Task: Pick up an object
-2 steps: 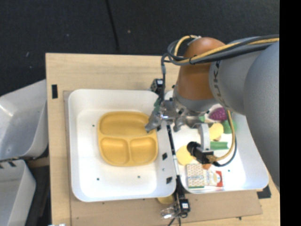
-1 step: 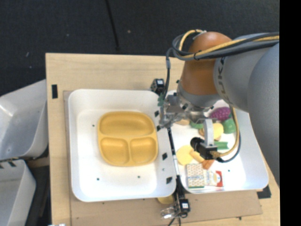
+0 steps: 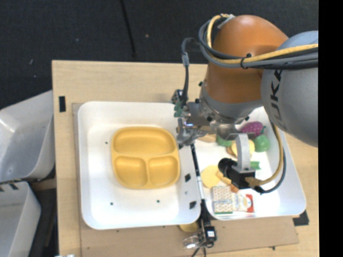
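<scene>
End effector (image 3: 186,128) low at the right white bin's (image 3: 285,193) left wall; grip state cannot tell. Purple toy grapes (image 3: 252,127) and small printed carton (image 3: 223,199) lie in that bin. Pickup likely not yet done.

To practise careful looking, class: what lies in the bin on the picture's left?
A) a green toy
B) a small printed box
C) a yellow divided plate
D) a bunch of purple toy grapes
C: the yellow divided plate, with its three compartments, lies in the left-hand bin, while the purple toy grapes and the printed box lie in the other bin.
</scene>
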Tool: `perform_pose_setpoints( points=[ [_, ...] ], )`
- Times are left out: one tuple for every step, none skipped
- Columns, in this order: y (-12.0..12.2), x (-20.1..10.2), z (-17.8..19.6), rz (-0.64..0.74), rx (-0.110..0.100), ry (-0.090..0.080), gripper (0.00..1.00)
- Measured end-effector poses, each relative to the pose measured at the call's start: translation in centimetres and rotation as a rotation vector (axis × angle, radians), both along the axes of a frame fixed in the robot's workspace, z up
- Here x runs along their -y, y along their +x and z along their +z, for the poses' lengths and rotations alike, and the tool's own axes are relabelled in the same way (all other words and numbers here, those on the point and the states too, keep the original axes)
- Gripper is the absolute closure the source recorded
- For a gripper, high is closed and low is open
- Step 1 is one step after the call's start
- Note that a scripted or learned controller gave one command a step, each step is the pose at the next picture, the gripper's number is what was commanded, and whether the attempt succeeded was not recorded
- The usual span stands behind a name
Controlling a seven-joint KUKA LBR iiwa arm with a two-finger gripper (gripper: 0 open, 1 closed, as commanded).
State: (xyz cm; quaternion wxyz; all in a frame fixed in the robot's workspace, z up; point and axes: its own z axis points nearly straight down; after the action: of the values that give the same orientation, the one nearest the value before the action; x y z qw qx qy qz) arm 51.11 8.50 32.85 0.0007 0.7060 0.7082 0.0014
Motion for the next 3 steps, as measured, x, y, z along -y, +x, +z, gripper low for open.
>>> perform_pose_setpoints(
  points=[
    [0.0, 0.1, 1.0, 0.005, -0.001, -0.001, 1.0],
    [0.1, 0.2, 2.0, 0.015, -0.002, -0.004, 1.0],
    [-2.3, -11.1, 0.7, 0.009, -0.005, 0.0, 1.0]
  ],
)
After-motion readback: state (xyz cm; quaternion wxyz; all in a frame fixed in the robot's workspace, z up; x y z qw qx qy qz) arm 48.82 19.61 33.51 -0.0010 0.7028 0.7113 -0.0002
